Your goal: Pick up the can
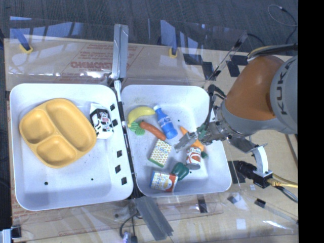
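Note:
A can (163, 181) with a colourful label lies on its side near the front wall of the right bin (167, 92). A smaller red and white container (194, 157) stands up and to the right of it, beside a dark green object (180, 170). My gripper (195, 139) hangs low over the right side of that bin, just above the red and white container and apart from the lying can. A small orange piece (185, 133) sits right by the gripper. Nothing shows as held.
The right bin also holds a banana (139, 114), a carrot (152, 129), a blue bottle (166, 123) and a green-yellow box (160, 153). The left bin (30, 191) carries a yellow divided plate (56, 130) and a black and white item (103, 120).

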